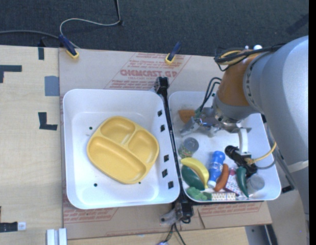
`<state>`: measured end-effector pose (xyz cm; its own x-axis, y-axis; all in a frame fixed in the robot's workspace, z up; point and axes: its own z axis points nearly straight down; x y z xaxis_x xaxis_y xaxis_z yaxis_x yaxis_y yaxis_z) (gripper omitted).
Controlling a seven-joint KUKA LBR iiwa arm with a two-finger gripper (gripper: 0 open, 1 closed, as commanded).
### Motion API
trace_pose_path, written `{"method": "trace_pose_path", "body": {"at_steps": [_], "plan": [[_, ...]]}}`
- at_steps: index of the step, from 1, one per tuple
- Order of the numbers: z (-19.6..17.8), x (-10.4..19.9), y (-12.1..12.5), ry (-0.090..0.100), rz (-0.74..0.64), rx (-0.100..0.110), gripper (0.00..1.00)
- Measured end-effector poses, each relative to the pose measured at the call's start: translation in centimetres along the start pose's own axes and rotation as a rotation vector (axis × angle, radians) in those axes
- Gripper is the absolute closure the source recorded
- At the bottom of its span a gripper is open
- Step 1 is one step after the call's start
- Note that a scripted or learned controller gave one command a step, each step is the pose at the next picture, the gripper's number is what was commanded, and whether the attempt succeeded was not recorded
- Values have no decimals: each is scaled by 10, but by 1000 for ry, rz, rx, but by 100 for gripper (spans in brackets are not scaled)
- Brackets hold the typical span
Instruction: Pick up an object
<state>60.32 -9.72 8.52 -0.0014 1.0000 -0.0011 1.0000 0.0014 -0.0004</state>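
My gripper (197,123) hangs over the back left part of the right bin (272,188). Just behind it lies a small orange piece (185,115), and just in front of it a round grey tin (188,146). Nearer the front of that bin lie a yellow banana (196,169), a blue bottle (216,166), a red sausage (222,177), a dark green pepper (241,180) and a green item (190,179). Nothing can be seen held by the gripper.
The left bin (76,106) holds a yellow divided plate (123,149). A black divider (167,131) with clips runs between the two bins. The grey arm with its orange band (234,88) covers the right bin's back right corner.
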Motion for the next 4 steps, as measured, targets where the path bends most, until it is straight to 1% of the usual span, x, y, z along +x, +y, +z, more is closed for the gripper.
{"method": "trace_pose_path", "body": {"at_steps": [1,2,3,4], "plan": [[-10,0,0,-2,-1,-2,100],[-10,0,0,-2,-2,-2,0],[0,3,-25,-1,0,-2,0],[-10,3,-25,-2,0,-3,100]]}}
